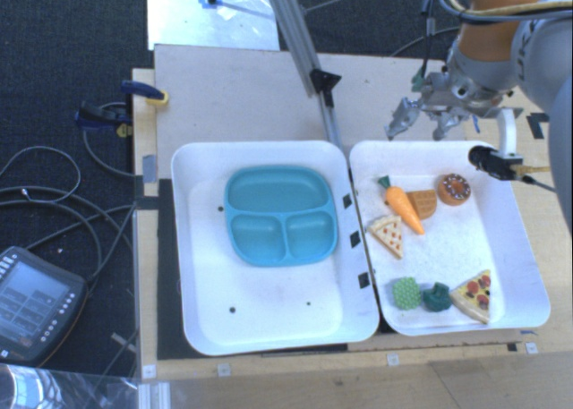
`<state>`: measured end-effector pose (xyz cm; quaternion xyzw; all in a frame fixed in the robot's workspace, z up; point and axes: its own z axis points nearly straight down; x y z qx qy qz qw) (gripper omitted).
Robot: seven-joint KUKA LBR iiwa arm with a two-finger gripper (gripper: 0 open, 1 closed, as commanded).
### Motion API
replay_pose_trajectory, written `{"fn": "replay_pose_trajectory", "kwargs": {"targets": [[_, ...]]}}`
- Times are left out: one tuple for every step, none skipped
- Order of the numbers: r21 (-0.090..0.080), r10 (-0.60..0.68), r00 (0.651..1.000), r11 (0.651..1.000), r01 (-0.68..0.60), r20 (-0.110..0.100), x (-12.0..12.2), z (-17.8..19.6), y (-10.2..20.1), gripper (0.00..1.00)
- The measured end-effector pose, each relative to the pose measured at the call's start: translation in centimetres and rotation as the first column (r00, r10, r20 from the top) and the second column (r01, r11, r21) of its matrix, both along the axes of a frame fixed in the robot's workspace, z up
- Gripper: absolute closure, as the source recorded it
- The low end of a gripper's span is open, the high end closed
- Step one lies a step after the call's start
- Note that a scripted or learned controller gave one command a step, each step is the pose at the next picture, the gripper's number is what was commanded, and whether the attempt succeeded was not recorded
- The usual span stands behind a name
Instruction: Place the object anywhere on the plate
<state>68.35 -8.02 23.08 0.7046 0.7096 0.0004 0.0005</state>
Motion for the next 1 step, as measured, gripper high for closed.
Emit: {"fn": "replay_pose_trajectory", "kwargs": {"targets": [[-0.001, 0.001, 1.000, 1.000, -0.001, 0.000, 0.00, 0.00, -0.02, 0.00]]}}
